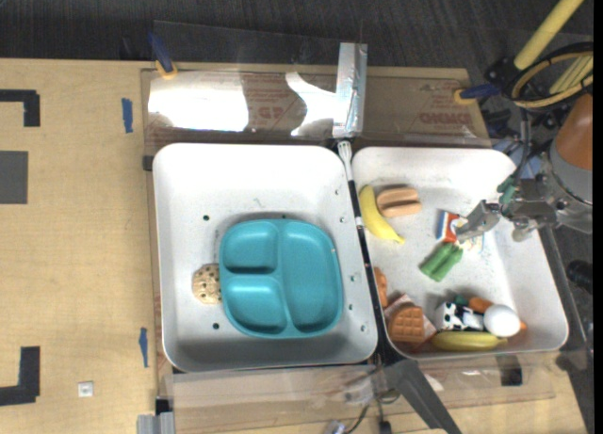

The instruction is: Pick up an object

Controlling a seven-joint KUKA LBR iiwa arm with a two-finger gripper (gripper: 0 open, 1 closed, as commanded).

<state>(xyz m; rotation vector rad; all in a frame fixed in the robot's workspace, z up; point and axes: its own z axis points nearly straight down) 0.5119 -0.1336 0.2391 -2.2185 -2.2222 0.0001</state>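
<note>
You can't tell whether the gripper [478, 220] touches the green object [440, 261] just below its fingertips.

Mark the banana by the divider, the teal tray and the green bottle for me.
banana [377, 218]: camera view, middle of its curved body.
teal tray [280, 277]: camera view, central ridge between compartments.
green bottle [438, 261]: camera view, middle of its body.

Two bins sit side by side on the surface [75, 234]. The left bin [179, 173] holds a divided tray [280, 275] with a cookie [206, 283] touching its left edge. The right bin [546, 314] holds a banana [376, 216] at upper left, a hot dog [399, 200] beside it, a bottle [440, 260] mid-bin.
</note>
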